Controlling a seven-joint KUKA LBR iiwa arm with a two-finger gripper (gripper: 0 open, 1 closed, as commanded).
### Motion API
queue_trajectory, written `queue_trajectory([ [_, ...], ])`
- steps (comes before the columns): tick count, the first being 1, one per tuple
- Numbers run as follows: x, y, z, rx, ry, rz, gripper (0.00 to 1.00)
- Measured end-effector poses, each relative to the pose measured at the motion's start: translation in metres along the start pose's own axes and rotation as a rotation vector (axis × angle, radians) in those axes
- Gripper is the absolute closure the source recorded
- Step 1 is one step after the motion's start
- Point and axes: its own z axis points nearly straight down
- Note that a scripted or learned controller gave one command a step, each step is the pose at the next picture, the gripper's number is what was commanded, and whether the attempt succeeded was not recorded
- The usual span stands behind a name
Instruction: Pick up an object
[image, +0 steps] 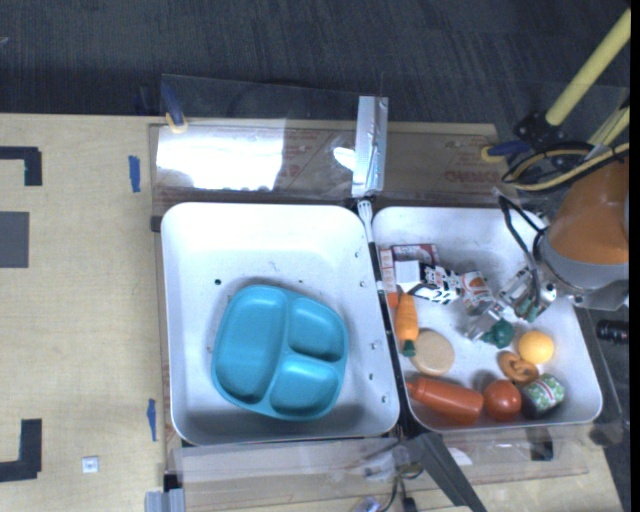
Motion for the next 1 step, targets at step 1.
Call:
queue_trajectory([
  [1,-0.0717,0.0283,0.0003,-0.001,0.000,0.075,0.00],
])
